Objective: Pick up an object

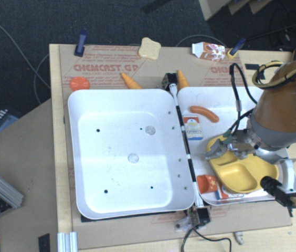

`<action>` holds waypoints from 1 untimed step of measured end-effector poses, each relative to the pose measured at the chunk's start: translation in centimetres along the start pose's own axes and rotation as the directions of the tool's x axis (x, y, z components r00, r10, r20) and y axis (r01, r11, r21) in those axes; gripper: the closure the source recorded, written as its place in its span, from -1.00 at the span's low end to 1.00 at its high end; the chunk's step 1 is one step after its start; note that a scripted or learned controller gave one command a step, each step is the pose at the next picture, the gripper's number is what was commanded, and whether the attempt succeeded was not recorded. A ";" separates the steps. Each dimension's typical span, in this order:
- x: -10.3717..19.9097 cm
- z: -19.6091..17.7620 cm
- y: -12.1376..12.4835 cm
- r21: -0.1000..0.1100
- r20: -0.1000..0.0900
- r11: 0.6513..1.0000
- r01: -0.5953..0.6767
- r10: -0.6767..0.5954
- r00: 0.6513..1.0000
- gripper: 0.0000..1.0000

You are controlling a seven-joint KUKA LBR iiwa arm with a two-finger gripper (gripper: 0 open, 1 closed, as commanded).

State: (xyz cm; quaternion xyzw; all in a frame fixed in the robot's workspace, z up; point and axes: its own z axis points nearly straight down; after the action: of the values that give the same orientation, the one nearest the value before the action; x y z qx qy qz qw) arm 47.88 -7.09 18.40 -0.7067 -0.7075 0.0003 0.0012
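gripper [222, 147] – low in right bin [211, 96], above yellow bowl [240, 173] | finger state – cannot tell | sausage [204, 113] nearby | 2 bins

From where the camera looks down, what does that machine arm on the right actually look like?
The arm is a thick, rounded column with a wide orange-brown band and a smooth grey section beneath it. Black cables loop along its side, with a yellowish cable curling near the top. At its tip sits the end effector, a small cluster of grey metal parts. A black cylindrical piece juts out below.
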 end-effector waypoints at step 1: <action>-2.4 8.3 0.1 -0.004 0.002 1.000 0.000 0.000 1.000 -1.00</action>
State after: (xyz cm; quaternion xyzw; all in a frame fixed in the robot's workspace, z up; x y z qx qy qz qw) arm 47.95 -9.53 10.15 -0.7069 -0.7073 -0.0004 -0.0012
